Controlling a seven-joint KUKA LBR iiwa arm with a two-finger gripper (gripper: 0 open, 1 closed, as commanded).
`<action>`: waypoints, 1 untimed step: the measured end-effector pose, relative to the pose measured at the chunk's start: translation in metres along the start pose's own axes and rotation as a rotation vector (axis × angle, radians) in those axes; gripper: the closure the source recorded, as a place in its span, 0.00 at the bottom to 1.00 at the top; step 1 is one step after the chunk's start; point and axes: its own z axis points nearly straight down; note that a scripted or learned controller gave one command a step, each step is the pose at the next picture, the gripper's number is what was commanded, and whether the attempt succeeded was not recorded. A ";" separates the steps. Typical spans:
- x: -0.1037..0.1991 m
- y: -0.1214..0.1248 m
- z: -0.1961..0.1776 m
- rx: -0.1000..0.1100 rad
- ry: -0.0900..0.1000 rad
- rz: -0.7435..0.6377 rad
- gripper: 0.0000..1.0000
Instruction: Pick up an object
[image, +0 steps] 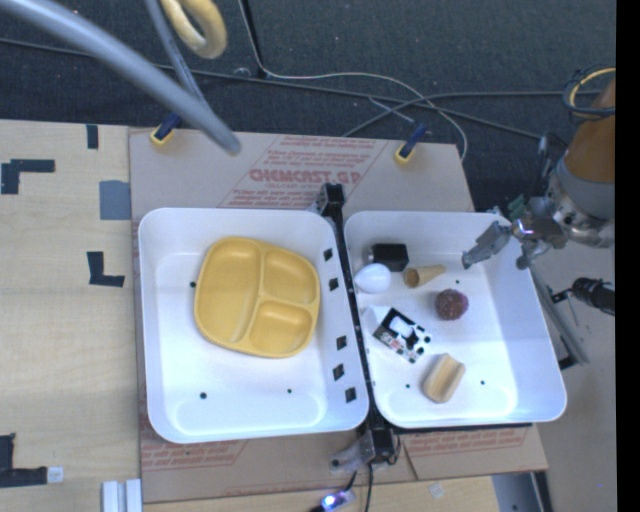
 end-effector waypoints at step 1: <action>0.001 0.002 -0.007 -0.011 -0.003 -0.004 0.00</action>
